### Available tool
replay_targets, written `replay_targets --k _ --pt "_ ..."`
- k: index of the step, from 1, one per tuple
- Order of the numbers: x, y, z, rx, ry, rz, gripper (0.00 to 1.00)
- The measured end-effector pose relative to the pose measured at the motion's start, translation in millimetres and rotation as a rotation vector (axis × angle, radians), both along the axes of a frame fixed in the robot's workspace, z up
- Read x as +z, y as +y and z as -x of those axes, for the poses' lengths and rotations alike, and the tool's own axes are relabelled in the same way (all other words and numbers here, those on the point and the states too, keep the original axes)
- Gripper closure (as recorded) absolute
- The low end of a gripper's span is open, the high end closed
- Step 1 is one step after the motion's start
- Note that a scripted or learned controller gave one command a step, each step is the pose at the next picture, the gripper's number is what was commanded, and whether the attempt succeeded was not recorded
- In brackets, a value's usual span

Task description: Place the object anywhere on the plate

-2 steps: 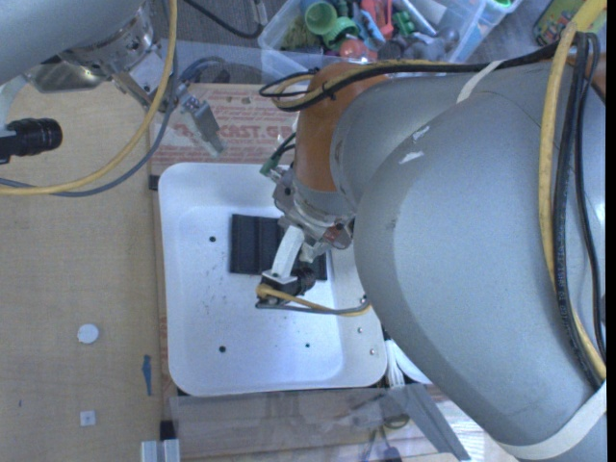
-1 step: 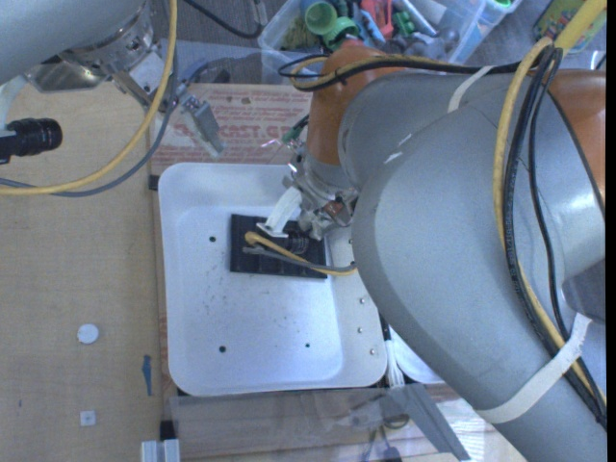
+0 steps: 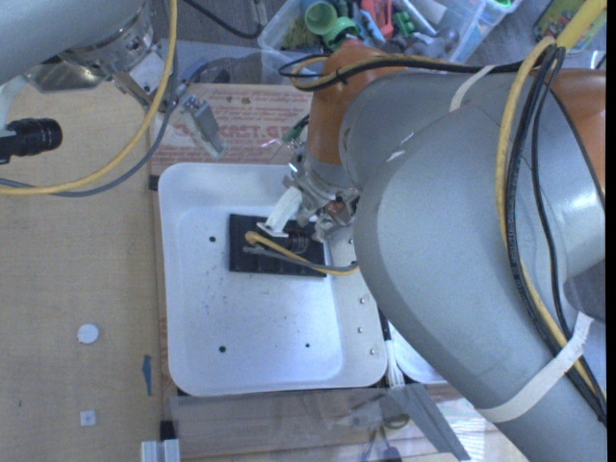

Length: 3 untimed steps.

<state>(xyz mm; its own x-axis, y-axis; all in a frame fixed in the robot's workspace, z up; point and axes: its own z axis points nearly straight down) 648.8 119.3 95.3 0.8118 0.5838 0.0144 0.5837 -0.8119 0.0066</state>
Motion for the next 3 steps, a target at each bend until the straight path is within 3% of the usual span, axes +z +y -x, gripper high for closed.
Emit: replay_targets --k 1,2,3 --pt "10.5 2.1 -0.2 0.004 0.000 0.000 1.00" --pt "-0.7 -8.7 -1.8 0.006 0.007 -0.010 1.00" --pt "0.2 -8.0 -2.9 0.007 0.001 -0.010 0.00"
